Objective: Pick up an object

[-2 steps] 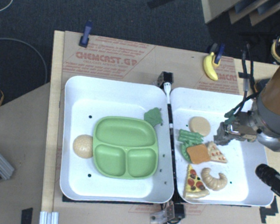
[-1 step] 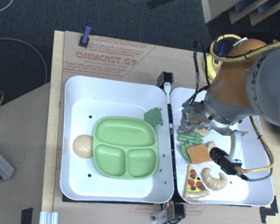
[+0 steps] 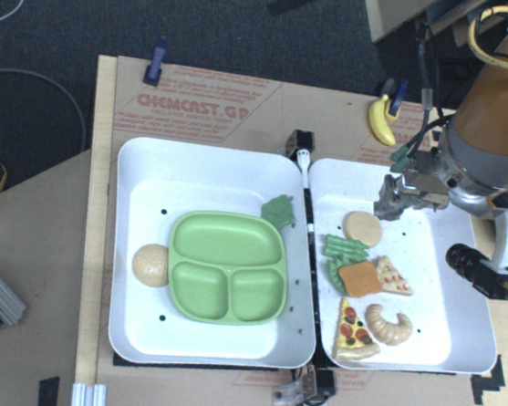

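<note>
Brown board covers the surface (image 3: 201,108), on which two white bins are set. A green divided tray (image 3: 228,268) fills the left bin (image 3: 139,165). Toy foods are crowded in the right bin (image 3: 444,304): croissant (image 3: 389,325), pizza slice (image 3: 355,332), round tan cookie (image 3: 362,228). The tool (image 3: 392,203) is hung just above the cookie; its grip cannot be told.

Robotics lab: cardboard-topped bench (image 3: 202,99), two white bins (image 3: 131,228), toy food; cables on dark carpet (image 3: 57,8) at 10 o'clock.
</note>
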`<state>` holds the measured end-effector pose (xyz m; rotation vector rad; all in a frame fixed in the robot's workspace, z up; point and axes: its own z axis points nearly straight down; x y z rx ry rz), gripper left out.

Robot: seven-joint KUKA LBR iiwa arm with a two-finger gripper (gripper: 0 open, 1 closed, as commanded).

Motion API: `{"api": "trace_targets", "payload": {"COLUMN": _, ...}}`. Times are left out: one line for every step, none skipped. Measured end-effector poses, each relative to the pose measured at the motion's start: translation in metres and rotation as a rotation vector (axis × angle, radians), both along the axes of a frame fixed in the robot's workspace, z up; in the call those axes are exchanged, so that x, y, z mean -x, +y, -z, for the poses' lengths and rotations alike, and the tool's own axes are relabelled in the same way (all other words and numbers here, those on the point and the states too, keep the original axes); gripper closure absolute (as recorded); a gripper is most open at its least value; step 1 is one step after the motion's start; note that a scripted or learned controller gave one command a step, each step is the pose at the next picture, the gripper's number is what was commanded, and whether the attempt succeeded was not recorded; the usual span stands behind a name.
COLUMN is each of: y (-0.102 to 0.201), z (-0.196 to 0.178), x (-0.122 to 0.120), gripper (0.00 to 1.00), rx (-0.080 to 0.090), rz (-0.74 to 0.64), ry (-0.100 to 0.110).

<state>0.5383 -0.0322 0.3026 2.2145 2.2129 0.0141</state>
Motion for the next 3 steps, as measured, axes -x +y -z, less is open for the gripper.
{"api": "trace_targets", "payload": {"y": 0.058, "z": 0.059, "x": 0.059, "gripper": 1.0, "rx": -0.004, "rz": -0.006, "ry": 0.025}}
{"api": "trace_targets", "payload": {"y": 0.1, "z": 0.012, "x": 0.058, "gripper": 1.0, "rx": -0.003, "rz": -0.006, "ry": 0.01}}
{"api": "trace_targets", "payload": {"y": 0.098, "z": 0.004, "x": 0.057, "gripper": 1.0, "rx": -0.001, "rz": -0.003, "ry": 0.011}}
